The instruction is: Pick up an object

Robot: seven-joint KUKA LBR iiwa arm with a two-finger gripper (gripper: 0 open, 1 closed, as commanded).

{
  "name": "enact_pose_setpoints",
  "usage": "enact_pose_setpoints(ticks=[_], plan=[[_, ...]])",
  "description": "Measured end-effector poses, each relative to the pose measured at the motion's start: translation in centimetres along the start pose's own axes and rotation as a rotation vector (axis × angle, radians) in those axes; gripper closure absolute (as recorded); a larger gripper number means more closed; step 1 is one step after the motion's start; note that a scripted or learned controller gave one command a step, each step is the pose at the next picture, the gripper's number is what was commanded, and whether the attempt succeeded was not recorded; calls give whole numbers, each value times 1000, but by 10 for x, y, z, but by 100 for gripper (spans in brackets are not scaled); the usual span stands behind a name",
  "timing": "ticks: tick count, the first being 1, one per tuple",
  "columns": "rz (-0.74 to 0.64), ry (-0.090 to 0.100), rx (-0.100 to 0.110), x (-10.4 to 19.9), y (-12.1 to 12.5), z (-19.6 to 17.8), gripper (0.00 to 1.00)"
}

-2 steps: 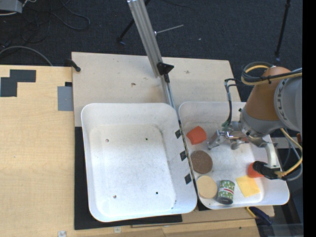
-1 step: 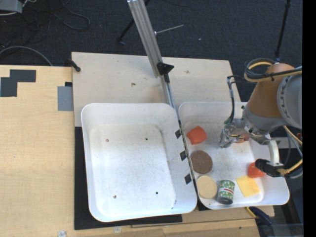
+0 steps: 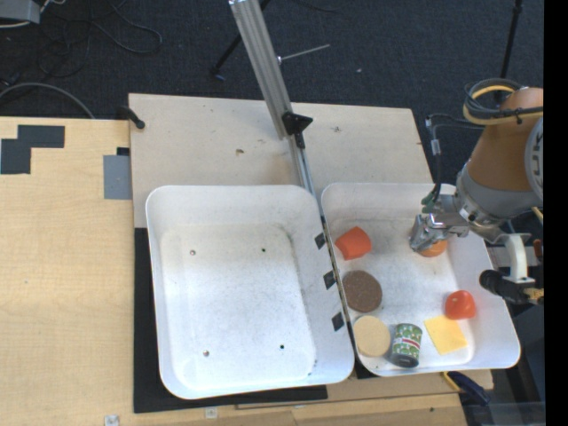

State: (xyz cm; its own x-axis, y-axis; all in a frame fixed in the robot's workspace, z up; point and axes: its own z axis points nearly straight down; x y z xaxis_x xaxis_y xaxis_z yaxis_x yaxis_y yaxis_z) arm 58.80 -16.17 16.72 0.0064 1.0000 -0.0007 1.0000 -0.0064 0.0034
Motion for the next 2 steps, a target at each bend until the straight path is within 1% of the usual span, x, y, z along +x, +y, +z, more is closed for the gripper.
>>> enact_pose_setpoints(ticks=[1, 2], plan=[[-8, 1, 0, 9, -3, -51, 100], [-8, 0, 1, 8, -2, -89, 100]])
